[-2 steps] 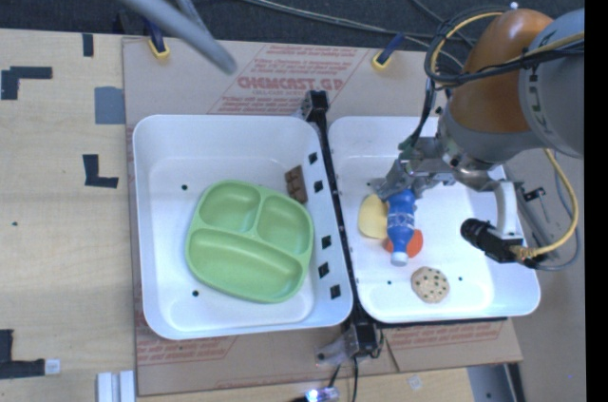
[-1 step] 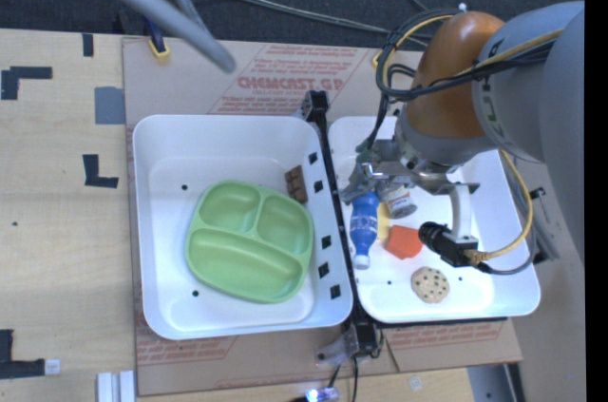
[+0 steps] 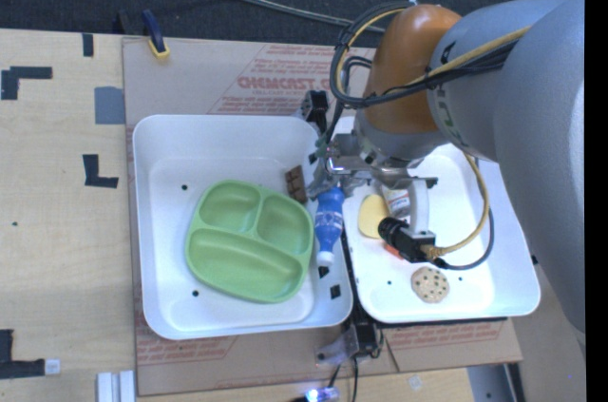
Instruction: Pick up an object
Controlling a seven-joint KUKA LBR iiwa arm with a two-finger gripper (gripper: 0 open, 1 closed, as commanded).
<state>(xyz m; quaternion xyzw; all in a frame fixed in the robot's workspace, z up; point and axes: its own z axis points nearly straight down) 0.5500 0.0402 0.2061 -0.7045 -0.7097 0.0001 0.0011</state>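
Observation:
My gripper (image 3: 332,168) hangs over the right edge of the left bin (image 3: 157,201), under the orange-banded wrist. A blue plastic bottle (image 3: 329,221) lies just below it along the bin's right wall, its top end reaching up under the gripper. Whether the gripper touches the bottle is hidden by the wrist. A small brown block (image 3: 296,183) sits just left of the gripper. A green divided plate (image 3: 249,240) fills the middle of the left bin.
The right bin (image 3: 494,296) holds a pale yellow piece (image 3: 370,216), a small orange piece (image 3: 391,249) and a round speckled cookie (image 3: 429,284). Two small black bits (image 3: 329,281) lie by the left bin's right wall. The arm covers the right bin's upper part.

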